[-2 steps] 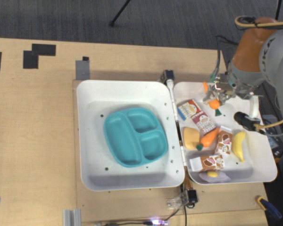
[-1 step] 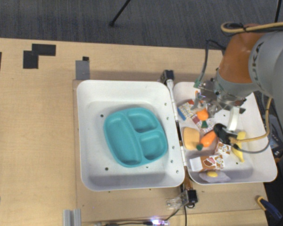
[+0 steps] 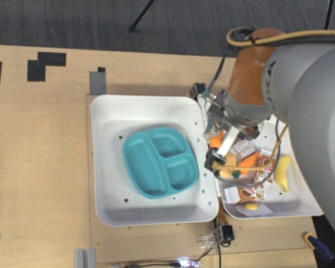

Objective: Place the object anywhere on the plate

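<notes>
A teal plate (image 3: 159, 162) with three compartments lies in the left white bin (image 3: 109, 149) with nothing on it. My gripper (image 3: 230, 134) hangs low over the left part of the right bin (image 3: 301, 205), just right of the wall between the bins. Right under and around it lies a heap of small things: an orange piece (image 3: 215, 142), an orange carrot-like piece (image 3: 249, 162), a tan piece (image 3: 233, 173) and a white patterned packet (image 3: 243, 148). The wrist hides what lies directly beneath it.
A yellow banana (image 3: 282, 172) lies at the right of the heap. A brown-and-white packet (image 3: 252, 193), a white card (image 3: 230, 194) and a small yellow item (image 3: 250, 207) lie near the right bin's front. The arm covers that bin's back and right side.
</notes>
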Controlling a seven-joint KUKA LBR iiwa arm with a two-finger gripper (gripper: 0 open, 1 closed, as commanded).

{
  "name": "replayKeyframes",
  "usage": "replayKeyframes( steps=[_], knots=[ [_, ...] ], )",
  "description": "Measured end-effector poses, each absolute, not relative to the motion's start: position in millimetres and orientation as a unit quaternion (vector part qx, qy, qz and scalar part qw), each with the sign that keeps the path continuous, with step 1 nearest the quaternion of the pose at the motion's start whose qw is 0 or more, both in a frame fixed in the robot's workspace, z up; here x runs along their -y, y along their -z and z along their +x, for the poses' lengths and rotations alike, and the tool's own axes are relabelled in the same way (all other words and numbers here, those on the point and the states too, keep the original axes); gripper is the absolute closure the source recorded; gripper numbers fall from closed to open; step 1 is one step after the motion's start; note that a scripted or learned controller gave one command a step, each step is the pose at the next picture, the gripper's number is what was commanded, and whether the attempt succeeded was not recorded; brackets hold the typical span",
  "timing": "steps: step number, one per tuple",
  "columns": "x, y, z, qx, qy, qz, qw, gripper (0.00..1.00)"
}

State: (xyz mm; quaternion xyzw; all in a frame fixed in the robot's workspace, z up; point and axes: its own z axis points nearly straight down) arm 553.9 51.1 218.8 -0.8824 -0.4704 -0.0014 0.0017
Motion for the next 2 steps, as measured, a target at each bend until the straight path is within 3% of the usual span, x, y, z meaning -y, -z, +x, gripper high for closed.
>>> replayKeyframes(
  steps=[1,2],
  knots=[
    [-110.9,-187.8,546.4,0.478,-0.0014,-0.878,0.002,1.0],
    [-109.4,-188.7,547.0,0.477,-0.0007,-0.879,0.002,0.0]
  ],
)
